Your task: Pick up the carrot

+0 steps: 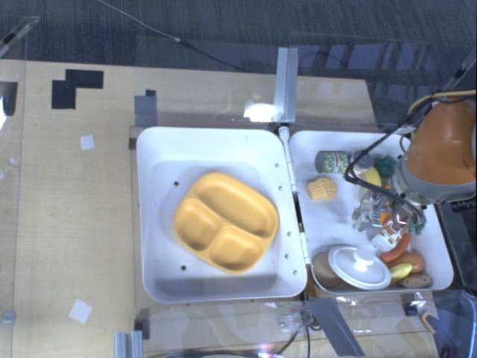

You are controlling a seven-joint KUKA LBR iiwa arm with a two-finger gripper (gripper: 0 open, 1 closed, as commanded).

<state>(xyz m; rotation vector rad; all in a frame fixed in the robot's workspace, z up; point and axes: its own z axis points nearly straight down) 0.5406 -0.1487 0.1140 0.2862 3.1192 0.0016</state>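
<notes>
Camera view looks down on a pale wooden surface (67, 222) carrying two white bins. Nearest, at the front of the right bin (446, 271), sit a white lid (359, 267) on a brown round piece, a yellow bit (401, 271), and a brown piece (417, 280) beside it. Just behind them lies a reddish sausage (396, 247). Above that hangs the claw (387, 218), a tangle of metal and wires under the arm's orange band (443, 151); how far it is open cannot be told, nor whether anything is in it. A small orange shape at the claw, likely the carrot (384, 218), shows among the metal parts, too small to be sure. Farther back are a corn cob (322, 189), a lemon-yellow piece (370, 176) with a green leafy bit (385, 166), and a can (332, 161) lying on its side with a green label whose writing is too small to read. The left bin (160, 274) holds a yellow three-part tray (225, 221). Black squares (74, 86) mark the far left of the surface.
</notes>
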